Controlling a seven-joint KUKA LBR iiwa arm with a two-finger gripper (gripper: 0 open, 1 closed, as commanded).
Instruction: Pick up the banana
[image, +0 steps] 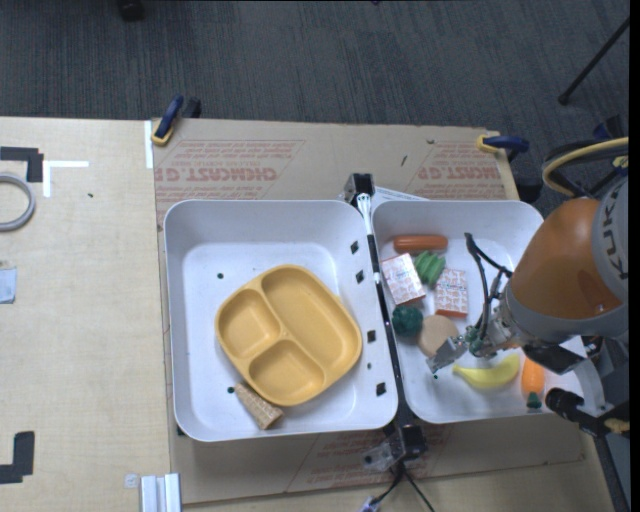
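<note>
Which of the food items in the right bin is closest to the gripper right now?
The yellow banana, lying just below the gripper at the bin's near edge. The sausage and green vegetable lie farther back.

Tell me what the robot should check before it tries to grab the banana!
1. Banana in sight: ok. The banana lies in the right bin, near its front wall.
2. Hand near the banana: ok. The hand sits just to the banana's left.
3. Banana between the fingers: not ok, it lies beside the hand, not in it.
4. Fingers open wide enough: cannot tell, they are too small to make out.
5. Room around the banana: not ok. An orange piece lies right beside it, and a tan piece is close to the hand.
6. Yellow plate out of the way: ok, it is in the left bin.
</note>
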